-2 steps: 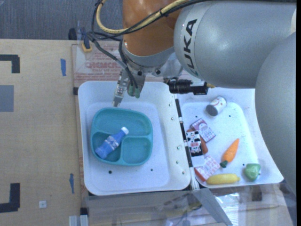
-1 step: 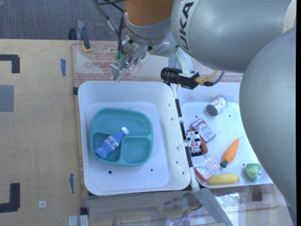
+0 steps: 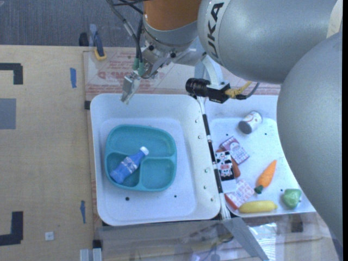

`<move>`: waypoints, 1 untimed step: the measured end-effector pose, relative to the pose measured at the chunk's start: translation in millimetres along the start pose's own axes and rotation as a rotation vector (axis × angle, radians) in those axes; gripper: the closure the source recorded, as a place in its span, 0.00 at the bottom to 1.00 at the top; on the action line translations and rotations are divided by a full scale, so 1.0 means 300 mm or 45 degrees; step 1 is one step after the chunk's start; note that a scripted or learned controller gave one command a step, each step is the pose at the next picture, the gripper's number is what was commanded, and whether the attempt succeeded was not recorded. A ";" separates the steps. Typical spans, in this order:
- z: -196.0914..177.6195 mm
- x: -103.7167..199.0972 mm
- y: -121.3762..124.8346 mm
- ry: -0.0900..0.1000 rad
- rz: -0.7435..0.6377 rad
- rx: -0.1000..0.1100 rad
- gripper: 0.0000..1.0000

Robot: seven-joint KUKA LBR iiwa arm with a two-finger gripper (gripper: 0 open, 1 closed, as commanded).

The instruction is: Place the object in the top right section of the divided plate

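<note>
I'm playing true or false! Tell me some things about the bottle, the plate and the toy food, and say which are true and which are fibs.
1. The teal plate sits in the left bin. True.
2. The water bottle lies on the plate. True.
3. The carrot is on the plate. False: it lies in the right bin.
4. The banana is blue. False: it is yellow.
5. The gripper is touching the bottle. False: it is above the bin's far edge, apart from it.
</note>
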State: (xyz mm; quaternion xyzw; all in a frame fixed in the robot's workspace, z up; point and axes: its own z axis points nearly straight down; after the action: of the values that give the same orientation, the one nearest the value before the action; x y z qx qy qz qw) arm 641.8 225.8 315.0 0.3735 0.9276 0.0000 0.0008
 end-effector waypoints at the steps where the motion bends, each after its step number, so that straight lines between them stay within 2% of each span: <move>1: 0.288 0.115 -0.131 0.003 -0.201 0.002 0.00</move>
State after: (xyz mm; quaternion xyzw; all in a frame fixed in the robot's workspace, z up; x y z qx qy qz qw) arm 589.7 221.4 228.7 0.2992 0.9542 -0.0004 -0.0007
